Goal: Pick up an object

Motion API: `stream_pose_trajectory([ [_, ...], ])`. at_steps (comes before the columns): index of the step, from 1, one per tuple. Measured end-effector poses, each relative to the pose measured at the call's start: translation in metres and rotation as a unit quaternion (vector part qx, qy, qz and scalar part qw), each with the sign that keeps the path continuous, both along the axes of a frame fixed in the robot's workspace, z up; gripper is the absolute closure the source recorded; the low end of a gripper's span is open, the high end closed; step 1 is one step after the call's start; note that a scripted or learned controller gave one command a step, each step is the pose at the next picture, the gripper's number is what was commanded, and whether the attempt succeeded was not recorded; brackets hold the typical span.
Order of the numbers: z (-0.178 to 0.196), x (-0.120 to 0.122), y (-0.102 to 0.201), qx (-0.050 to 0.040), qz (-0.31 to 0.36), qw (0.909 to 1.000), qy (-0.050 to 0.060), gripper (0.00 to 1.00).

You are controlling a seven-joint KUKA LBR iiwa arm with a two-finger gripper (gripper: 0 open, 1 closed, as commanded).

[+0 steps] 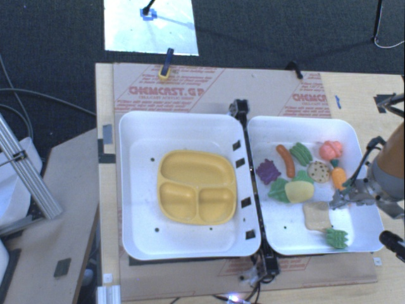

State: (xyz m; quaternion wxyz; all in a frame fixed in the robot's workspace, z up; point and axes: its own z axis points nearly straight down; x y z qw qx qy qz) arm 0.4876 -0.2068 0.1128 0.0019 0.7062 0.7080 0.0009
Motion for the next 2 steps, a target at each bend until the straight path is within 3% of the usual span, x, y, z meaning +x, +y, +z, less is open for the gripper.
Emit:
stream_pose_trajectory([
  [1, -0.027, 0.061, 0.080, -0.0007, 0.004, 1.0000, -0.003, 1.00],
  [2, -0.029, -0.004, 0.054, 0.0009, -0.003, 1.0000, 0.004, 1.00],
])
